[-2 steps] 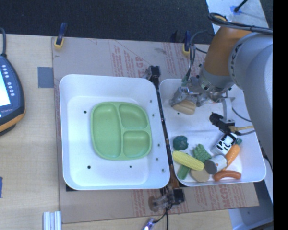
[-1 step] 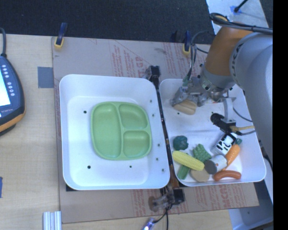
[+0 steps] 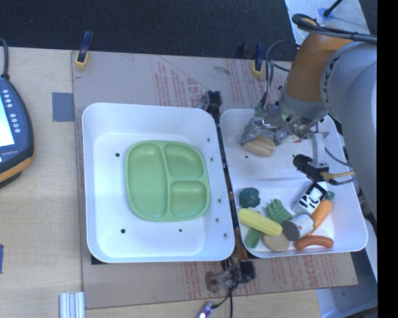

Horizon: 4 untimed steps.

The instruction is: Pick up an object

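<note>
The jaws [image 3: 257,138] sit low at the back of the right bin [image 3: 348,240], touching a tan bread roll [image 3: 259,147], though whether they grip it I cannot tell, while a green tray [image 3: 166,179] lies in the left bin [image 3: 99,177].

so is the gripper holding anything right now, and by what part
Cannot be told. The gripper sits low over a tan object at the right bin's far end, but no grasp is visible.
</note>
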Each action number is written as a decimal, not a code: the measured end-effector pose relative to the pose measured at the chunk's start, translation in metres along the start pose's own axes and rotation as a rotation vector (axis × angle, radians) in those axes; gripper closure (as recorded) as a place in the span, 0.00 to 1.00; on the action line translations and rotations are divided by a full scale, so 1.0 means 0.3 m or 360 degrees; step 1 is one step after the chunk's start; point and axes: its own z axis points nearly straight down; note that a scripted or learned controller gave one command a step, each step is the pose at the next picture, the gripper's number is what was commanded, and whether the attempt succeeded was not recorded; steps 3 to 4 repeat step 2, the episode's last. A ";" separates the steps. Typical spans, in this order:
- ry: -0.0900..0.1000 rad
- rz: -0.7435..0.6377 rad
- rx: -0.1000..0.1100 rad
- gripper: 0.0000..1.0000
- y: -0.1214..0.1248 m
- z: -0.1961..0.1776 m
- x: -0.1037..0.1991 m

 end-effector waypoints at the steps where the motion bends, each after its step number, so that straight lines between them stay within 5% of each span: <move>1: 0.0002 -0.0002 -0.0006 1.00 0.002 -0.303 0.218; 2: 0.0001 -0.0004 0.0000 1.00 -0.176 -0.430 0.454; 4: 0.0001 -0.0004 0.0000 1.00 -0.176 -0.430 0.454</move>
